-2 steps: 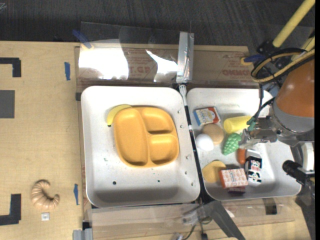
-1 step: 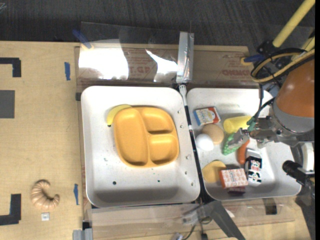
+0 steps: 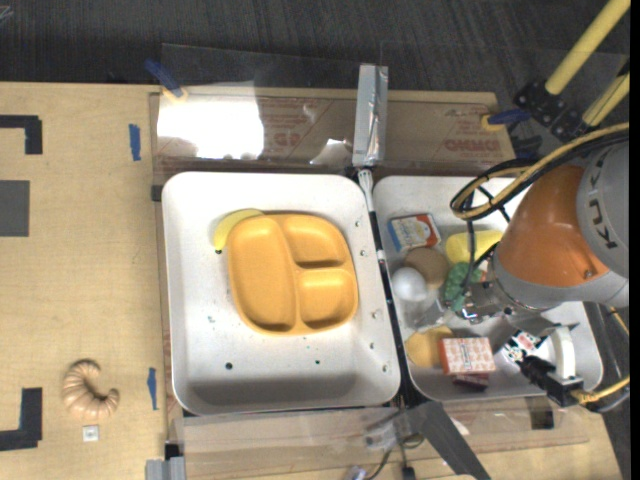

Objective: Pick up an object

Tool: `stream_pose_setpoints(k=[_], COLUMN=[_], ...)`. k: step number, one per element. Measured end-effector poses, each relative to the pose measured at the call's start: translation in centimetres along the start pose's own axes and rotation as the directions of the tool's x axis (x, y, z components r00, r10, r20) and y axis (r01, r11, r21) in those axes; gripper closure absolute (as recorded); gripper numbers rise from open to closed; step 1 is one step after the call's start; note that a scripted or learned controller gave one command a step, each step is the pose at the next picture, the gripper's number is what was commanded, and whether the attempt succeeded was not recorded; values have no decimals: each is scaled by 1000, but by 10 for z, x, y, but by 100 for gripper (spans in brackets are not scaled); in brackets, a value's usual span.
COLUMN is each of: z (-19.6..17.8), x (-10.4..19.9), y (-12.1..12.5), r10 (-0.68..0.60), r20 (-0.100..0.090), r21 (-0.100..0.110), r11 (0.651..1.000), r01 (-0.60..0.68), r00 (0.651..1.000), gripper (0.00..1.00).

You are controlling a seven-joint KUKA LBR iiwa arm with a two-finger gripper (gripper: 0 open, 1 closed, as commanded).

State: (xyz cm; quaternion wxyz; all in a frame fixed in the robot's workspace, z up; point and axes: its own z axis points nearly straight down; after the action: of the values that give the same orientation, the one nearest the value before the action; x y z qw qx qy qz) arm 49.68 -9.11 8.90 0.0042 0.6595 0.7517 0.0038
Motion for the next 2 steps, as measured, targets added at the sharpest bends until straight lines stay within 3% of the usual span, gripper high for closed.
stream_pose_setpoints(k=[1,2], z=[-11,-11], x=[-1,-1], y=[2,2], r10=[1,1], r20=[3,3], r21=[-7,-6], r11=[1000,1000], r01=[-1,-1], r00=[1000,1000], gripper=[100,0])
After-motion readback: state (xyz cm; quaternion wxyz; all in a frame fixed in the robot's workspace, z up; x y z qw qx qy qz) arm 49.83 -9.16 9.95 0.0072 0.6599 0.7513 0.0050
